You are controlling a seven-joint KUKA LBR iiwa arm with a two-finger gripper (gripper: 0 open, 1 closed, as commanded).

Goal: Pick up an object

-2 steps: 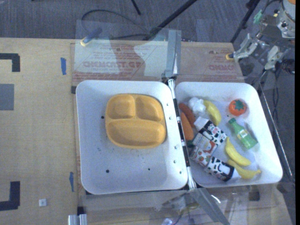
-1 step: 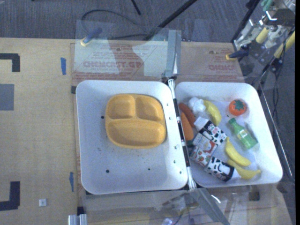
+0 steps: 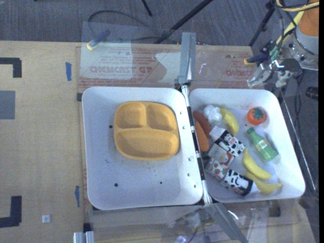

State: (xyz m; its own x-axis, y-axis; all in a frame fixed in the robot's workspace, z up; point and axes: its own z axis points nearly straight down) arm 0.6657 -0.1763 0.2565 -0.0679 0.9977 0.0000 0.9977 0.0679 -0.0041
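Left bin [image 3: 96,176] has lots of bare floor around one yellow divided plate [image 3: 147,129] sitting toward its far half; near half is free. Right bin [image 3: 291,135] is packed: far-right corner and right rim strip are the only bare patches. Count there: three bananas (one [image 3: 230,120] near the far side, two [image 3: 255,167] [image 3: 267,186] along the near right), two cow-print cartons [image 3: 229,145] [image 3: 237,181], one green bottle [image 3: 262,145], one orange-red tomato-like piece [image 3: 256,116], one hot dog [image 3: 201,131] against the left wall, one white lump [image 3: 212,114]. Gripper [image 3: 268,75] hangs outside, beyond the right bin's far rim, touching nothing, nothing between its fingers; finger gap too small to judge, can't tell.
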